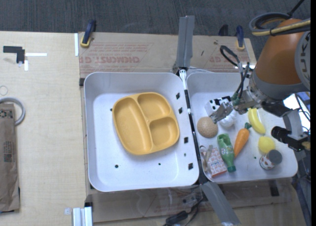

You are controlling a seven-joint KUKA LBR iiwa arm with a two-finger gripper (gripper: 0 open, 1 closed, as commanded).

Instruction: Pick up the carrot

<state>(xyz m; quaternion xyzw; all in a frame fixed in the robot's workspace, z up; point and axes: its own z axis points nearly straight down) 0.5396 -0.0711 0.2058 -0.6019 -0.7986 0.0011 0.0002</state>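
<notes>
Gripper hovers above the right bin, finger state unclear; approach step, it must shift toward the carrot nearby.

Two shallow white bins side by side: left bin and right bin. In the left, one yellow divided plate. In the right, one carrot, one banana, one lemon, one green bottle, one tan egg-shaped ball, one small can, one flat printed packet, plus one arm's gripper.
</notes>
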